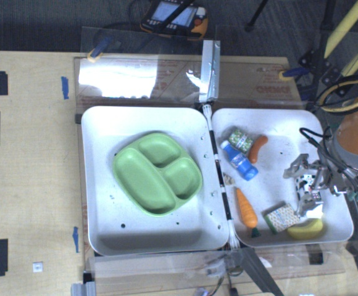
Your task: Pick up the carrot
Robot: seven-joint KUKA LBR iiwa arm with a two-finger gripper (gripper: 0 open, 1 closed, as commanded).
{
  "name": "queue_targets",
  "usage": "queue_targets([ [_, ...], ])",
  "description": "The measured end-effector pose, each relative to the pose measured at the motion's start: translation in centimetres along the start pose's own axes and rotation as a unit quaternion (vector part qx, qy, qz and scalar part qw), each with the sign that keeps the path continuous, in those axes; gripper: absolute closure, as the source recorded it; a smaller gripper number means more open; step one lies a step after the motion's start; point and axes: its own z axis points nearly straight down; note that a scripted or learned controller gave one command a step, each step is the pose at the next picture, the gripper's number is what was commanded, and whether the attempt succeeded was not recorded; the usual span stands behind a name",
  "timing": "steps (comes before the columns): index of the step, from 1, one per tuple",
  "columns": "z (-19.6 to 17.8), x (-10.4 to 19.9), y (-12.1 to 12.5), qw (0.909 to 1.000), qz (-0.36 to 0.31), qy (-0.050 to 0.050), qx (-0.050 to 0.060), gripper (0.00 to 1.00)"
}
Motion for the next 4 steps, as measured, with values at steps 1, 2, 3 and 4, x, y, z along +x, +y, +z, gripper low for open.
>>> queue_targets([
  [1,5.0,0.4,2.8,0.9883,-0.153,-0.001,0.004,0.0],
  [2,5.0,-6.6,-0.7,0.9425,-0.334,-0.006,0.002,0.0],
  [3,3.8,-6.8,-0.9,0.9434,-0.332,-0.009,0.004,1.0],
  [4,-3.9,-2.7,-3.2,0.9624,-0.272,-0.002,0.001,1.0],
])
